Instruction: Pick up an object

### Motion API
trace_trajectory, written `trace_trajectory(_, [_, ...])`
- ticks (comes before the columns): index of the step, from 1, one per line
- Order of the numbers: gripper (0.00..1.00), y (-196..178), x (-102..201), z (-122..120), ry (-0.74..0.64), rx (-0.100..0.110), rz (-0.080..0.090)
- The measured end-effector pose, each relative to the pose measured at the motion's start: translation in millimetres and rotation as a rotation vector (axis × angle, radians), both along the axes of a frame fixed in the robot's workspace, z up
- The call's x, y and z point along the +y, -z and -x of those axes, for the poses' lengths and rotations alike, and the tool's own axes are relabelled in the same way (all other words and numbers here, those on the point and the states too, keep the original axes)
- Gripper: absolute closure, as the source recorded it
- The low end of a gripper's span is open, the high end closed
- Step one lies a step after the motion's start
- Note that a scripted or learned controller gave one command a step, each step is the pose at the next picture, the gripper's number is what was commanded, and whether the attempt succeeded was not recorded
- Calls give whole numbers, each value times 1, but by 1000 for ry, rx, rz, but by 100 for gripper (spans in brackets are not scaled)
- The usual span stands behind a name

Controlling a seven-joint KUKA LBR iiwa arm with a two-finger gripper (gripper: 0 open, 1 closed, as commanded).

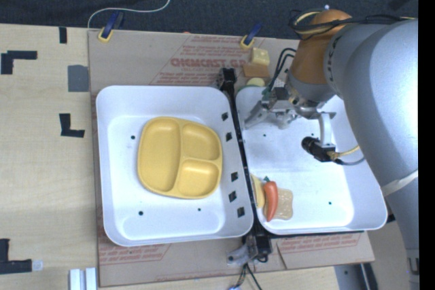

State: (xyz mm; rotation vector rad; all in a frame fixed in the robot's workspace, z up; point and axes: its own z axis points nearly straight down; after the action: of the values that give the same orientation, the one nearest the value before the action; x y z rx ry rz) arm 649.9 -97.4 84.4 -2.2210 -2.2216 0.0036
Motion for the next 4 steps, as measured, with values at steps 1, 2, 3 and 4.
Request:
trace_trajectory(1, [0, 0, 1, -17, -2, 3, 1])
trace_trajectory(2, [0, 0, 1, 24, 0, 0, 0])
trace_trajectory(3, [0, 0, -12, -20, -3, -4, -1])
trace_trajectory(4, [100, -10, -11, -18, -3, -1, -1])
